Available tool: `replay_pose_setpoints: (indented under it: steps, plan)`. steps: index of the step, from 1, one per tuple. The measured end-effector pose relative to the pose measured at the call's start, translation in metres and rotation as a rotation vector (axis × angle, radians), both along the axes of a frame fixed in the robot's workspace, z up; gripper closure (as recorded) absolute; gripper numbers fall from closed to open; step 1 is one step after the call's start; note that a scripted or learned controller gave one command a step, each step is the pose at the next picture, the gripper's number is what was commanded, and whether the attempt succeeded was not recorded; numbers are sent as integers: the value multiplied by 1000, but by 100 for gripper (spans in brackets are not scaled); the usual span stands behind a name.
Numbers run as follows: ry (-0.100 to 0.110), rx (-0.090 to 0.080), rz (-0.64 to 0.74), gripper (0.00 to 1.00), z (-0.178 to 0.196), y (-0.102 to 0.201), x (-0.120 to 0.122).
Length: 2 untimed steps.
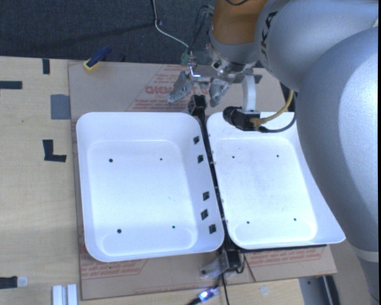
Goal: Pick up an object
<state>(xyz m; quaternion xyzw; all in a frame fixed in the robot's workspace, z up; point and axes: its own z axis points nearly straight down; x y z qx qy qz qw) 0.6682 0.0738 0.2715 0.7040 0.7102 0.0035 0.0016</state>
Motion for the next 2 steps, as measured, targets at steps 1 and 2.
replay_pose_setpoints:
  steps: [1, 2]
  plan:
    - [7, -2, -10, 0, 56, -40, -80]
    - [10, -4, -6, 100, 61, -38, -77]
